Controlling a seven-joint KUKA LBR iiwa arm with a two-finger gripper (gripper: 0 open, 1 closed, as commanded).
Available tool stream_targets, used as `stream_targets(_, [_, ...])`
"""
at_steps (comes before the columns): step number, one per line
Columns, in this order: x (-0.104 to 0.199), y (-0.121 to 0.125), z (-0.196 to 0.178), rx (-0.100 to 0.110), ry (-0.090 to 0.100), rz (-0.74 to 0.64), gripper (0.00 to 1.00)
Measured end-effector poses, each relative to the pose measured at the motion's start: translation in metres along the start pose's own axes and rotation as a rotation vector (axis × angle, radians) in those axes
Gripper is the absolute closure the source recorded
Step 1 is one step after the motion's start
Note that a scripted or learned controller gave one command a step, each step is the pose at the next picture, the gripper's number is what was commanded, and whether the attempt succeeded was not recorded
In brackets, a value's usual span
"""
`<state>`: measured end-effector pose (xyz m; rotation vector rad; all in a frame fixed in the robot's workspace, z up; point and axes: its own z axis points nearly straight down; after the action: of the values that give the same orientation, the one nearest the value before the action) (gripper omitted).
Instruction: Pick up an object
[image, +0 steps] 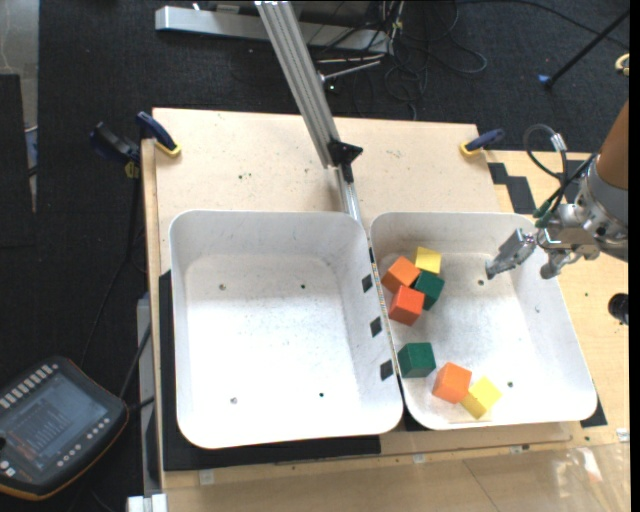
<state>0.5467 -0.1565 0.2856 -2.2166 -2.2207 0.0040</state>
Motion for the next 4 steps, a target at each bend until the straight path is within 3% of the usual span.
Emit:
stream_targets(1, [0.000,0.001,-0.002,-0.005,-0.001,0.001,0.00])
stream_targets(4, [-0.007,-0.011,0.142,0.001,0.000,0.003,0.00])
